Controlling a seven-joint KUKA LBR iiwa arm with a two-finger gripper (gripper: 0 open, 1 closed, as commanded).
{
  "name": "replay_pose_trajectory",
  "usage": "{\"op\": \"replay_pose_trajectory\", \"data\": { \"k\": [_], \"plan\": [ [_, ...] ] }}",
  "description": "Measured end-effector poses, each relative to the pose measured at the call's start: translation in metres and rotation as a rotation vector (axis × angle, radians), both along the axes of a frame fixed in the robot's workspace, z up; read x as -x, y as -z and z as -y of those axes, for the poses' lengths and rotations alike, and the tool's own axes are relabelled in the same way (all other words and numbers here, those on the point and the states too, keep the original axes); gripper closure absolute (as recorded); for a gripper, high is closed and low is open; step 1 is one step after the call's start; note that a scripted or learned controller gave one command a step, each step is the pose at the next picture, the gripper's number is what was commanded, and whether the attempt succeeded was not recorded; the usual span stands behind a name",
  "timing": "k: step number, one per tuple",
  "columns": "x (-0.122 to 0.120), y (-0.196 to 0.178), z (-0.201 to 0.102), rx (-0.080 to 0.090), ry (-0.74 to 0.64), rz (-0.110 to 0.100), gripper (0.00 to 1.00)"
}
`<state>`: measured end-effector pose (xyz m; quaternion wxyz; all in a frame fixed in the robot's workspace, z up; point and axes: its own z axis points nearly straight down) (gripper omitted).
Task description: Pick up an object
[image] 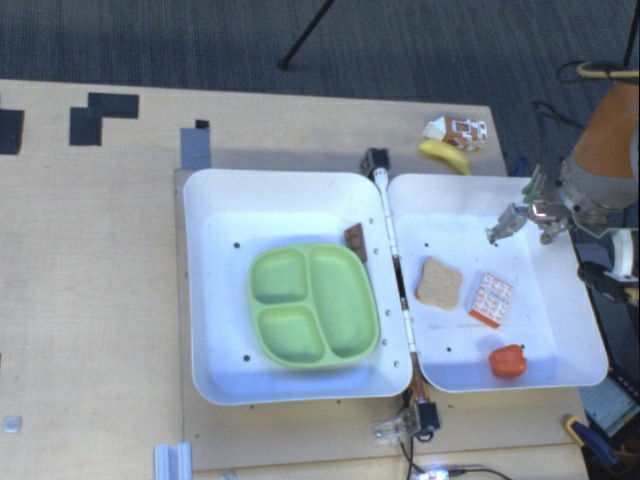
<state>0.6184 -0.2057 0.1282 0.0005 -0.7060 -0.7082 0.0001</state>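
Bright even light, slight blur.

tray (314,306) in left bin (205,268), toast (439,282) in right bin (580,353)

My tabletop (90,298) is pale wood and carries two shallow white bins side by side, the left bin (200,268) and the right bin (585,343) touching along their inner edges. Just behind the right bin, a banana (443,155) and a small packet (462,131) lie directly on the wood.
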Motion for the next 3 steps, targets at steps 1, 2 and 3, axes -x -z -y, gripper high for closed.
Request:
{"op": "replay_pose_trajectory", "data": {
  "k": [1, 2, 3],
  "plan": [
    [0.066, 0.042, -0.011, 0.001, 0.0, 0.004, 0.0],
    [0.064, 0.03, -0.011, 0.002, -0.001, 0.01, 1.0],
    [0.064, 0.03, -0.011, 0.001, -0.001, 0.01, 0.0]
  ]
}}
